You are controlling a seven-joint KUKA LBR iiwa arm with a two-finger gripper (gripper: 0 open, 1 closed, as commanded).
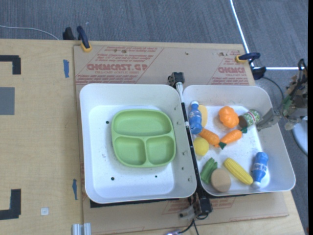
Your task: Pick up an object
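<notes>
Camera view: jaws sit at right bin far edge, can't tell their state. Nearby lie orange fruit, carrot, corn, two blue bottles. Green divided plate fills left bin.

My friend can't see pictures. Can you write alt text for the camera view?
Two shallow white bins sit side by side: the left bin holds a green three-part plastic plate, the right bin colourful toy food and two small blue bottles.
</notes>
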